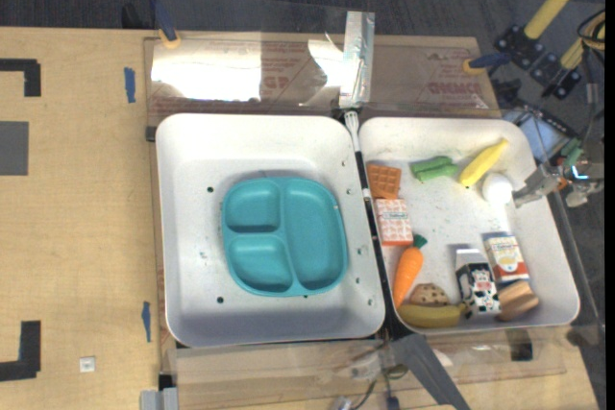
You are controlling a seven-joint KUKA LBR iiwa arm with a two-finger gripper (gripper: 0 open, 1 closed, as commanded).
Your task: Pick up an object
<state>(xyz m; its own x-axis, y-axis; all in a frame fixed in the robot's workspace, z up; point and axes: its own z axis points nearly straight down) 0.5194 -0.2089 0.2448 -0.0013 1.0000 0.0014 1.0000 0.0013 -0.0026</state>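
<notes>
With its claw state impossible to tell, the grey metal gripper (548,182) hovers at the right white plastic bin's (562,245) three o'clock rim, approach under way, the nearest pick, a white egg-shaped toy (497,188), just beside it at nine o'clock, so next it should descend there.

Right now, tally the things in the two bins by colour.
Teal: 1, the plate
Green: 1, the pod
Yellow: 2, the corn and banana
Orange: 2, the waffle and carrot
White: 1, the egg
Brown: 2, the cookie and bun
Printed cartons: 3
Total: 12
</notes>
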